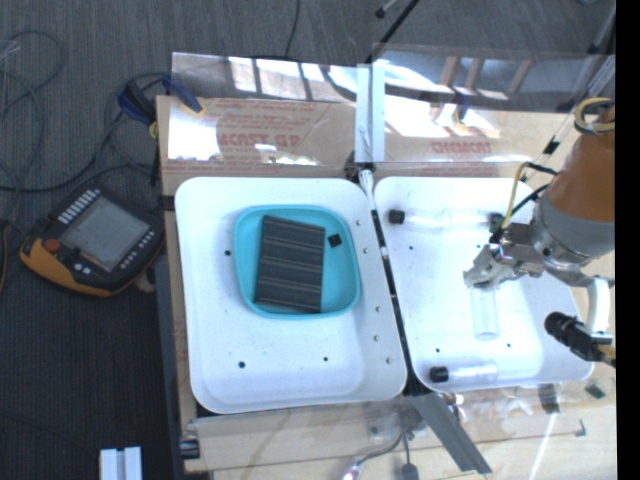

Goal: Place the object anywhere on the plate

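One dark block on plate, inside rim.

— What blocks the plate?
— A dark ribbed block covers its middle; only the rim stays free.
— And the right bin?
— Open floor toward its left; the arm crowds its right side.

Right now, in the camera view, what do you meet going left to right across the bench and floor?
Handheld control pendant on the floor → left white bin → teal plate with the dark ribbed object on it → right white bin → pincer → arm.
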You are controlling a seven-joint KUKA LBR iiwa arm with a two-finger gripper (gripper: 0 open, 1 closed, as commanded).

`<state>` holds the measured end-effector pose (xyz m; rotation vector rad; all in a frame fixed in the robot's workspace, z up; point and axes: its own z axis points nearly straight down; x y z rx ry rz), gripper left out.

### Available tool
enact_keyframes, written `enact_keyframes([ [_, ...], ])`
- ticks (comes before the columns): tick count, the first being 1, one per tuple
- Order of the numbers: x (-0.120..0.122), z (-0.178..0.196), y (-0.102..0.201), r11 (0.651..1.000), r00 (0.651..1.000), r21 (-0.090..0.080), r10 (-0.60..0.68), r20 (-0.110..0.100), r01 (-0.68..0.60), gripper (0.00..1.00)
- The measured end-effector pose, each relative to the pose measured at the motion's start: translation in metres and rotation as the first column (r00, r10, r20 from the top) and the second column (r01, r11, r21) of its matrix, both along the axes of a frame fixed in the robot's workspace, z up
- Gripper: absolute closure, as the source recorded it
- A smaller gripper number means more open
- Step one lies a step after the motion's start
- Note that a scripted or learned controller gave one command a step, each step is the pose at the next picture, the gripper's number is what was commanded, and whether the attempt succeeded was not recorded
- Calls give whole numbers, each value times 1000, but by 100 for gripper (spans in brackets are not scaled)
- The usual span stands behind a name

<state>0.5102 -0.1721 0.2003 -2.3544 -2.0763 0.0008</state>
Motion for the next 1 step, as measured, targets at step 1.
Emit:
enact_keyframes([
  [1,0,0,0,1000,1000,0,0,0,0,0],
])
